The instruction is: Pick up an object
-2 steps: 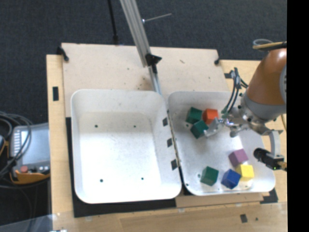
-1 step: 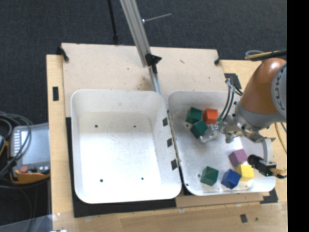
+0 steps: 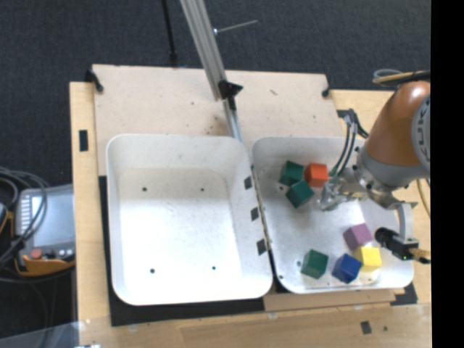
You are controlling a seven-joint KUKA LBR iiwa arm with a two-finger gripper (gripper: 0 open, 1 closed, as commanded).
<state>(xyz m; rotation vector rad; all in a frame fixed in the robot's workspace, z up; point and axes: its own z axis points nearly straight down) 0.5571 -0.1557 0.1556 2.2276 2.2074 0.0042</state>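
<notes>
The gripper (image 3: 328,196) hangs low in the right bin (image 3: 290,285), just right of the orange block (image 3: 316,173) and the two green blocks beside it. This looks like the reaching step. Whether its jaws are released or clenched, I cannot tell. Next it needs to settle over one block, likely the orange one, and close squarely.

Even, diffuse overhead light; white bins (image 3: 181,216) bright, near washed out. Soft, faint shadows under blocks. Dark floor (image 3: 72,20) underexposed. Overall slightly soft, low resolution; no strong glare.
</notes>
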